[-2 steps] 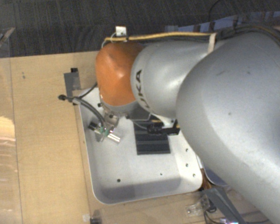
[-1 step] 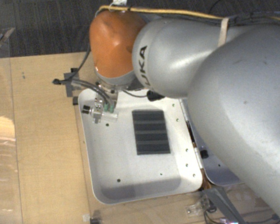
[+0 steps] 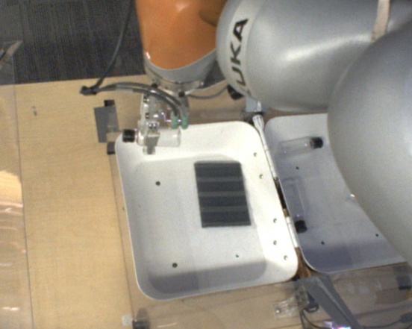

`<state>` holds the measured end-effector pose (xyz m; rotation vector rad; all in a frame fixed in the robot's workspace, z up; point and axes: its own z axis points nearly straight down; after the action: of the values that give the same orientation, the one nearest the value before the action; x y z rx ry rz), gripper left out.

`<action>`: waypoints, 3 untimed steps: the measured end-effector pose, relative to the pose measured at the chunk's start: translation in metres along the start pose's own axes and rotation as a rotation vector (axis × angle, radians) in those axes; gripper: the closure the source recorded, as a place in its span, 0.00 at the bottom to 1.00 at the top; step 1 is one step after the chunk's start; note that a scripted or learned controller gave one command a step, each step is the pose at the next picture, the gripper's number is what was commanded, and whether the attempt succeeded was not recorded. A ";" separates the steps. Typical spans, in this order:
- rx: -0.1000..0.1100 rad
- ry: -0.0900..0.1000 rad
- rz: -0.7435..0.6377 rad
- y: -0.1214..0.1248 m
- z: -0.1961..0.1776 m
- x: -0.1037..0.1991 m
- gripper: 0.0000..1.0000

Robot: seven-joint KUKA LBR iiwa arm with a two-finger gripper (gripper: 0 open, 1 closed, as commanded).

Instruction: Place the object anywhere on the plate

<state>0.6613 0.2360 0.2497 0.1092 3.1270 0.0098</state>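
A dark grey ribbed rectangular plate (image 3: 222, 194) lies flat near the middle of the left white bin (image 3: 148, 235). My gripper (image 3: 159, 131) hangs over that bin's far left corner, up and to the left of the plate and apart from it. Below the orange wrist band it shows as a small cluster of metal and clear parts. I cannot make out anything held in it. A small clear tube-like object (image 3: 303, 144) with a dark tip lies at the far end of the right bin (image 3: 330, 249).
The grey arm covers the upper right and much of the right bin. A small dark piece (image 3: 299, 225) sits at the right bin's left wall. A black bracket (image 3: 105, 123) stands on the wooden bench beside the left bin's far corner. Cables run along the front edge.
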 end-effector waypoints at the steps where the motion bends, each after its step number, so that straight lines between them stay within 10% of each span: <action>1: 0.002 0.000 0.397 0.000 -0.050 0.006 1.00; 2: 0.005 0.007 0.151 -0.003 0.110 0.016 1.00; 3: 0.000 0.000 -0.038 0.000 0.004 -0.003 1.00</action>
<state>0.6644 0.2360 0.2456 0.0494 3.1279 0.0099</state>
